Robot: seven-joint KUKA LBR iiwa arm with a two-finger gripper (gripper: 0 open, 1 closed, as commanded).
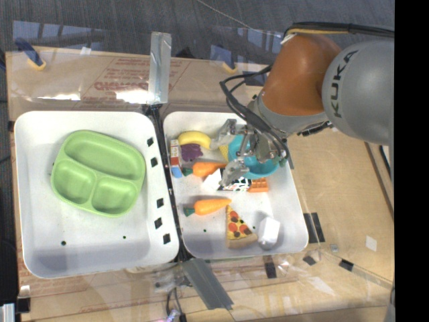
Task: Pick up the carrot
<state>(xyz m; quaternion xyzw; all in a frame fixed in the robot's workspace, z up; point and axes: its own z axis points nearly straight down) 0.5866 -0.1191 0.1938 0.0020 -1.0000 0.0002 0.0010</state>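
Observation:
The carrot [213, 206], orange with a green stub at its left end, lies flat in the middle of the right bin [295, 210]. My gripper [234, 171] hangs over the upper half of that bin, above and slightly right of the carrot and apart from it. The gripper's tip is low, beside a blue cup [257, 160] and a second orange piece [204, 170]. The arm's orange band and grey wrist cover the bin's upper right corner.
The right bin also holds a yellow banana [194, 138], a purple piece [192, 151], a pizza slice [237, 226], a white lump [269, 231] and a black-and-white item [240, 184]. A green divided plate [99, 172] sits in the left bin [40, 247].

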